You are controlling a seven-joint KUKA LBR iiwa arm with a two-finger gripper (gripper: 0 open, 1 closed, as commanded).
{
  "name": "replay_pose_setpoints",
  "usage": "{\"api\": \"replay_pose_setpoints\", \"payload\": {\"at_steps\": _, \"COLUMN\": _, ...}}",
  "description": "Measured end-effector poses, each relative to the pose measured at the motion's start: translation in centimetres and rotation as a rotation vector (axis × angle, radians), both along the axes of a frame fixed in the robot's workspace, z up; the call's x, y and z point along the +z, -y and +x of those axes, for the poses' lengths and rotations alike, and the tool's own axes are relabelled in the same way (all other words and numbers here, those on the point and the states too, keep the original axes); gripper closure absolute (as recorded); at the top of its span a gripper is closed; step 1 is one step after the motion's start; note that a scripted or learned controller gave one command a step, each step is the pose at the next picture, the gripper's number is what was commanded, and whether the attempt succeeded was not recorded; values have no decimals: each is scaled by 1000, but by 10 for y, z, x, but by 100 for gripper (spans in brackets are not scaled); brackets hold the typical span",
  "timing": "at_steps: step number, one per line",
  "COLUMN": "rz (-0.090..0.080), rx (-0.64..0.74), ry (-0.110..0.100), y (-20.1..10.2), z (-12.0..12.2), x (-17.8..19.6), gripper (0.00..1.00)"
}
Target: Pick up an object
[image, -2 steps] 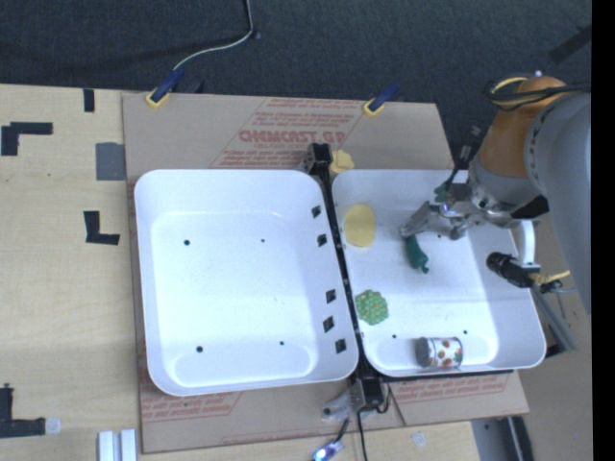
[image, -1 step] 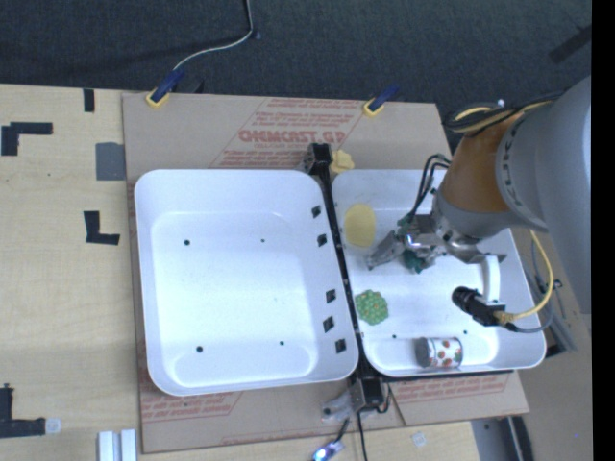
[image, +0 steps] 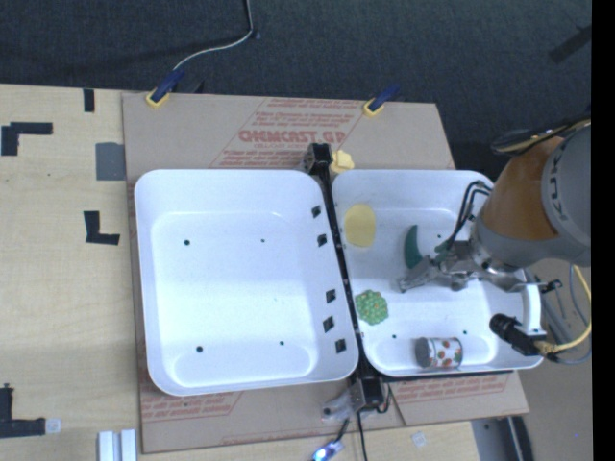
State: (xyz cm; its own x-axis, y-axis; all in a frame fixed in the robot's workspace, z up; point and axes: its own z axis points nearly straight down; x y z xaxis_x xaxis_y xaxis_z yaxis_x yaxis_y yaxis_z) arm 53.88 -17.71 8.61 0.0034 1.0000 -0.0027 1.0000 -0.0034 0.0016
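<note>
Right white bin was seen holding the gripper, finger state indeterminable. A teal object, long axis near vertical, lay just above it; green ball and can nearby.

The end effector is too small to show its finger state; behind it, the arm partly hides the right bin's rim.
</note>
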Motion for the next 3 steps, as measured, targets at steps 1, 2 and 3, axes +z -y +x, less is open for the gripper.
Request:
{"api": "replay_pose_setpoints", "payload": {"at_steps": 1, "rz": 1, "rx": 8, "ry": 4, "y": -18, "z": 77, "x": -1, "gripper": 0}}
{"api": "replay_pose_setpoints", "payload": {"at_steps": 2, "rz": 2, "rx": 6, "ry": 1, "y": -17, "z": 74, "x": 10, "gripper": 100}}
{"api": "replay_pose_setpoints", "payload": {"at_steps": 3, "rz": 1, "rx": 4, "ry": -2, "y": -16, "z": 63, "x": -2, "gripper": 100}}
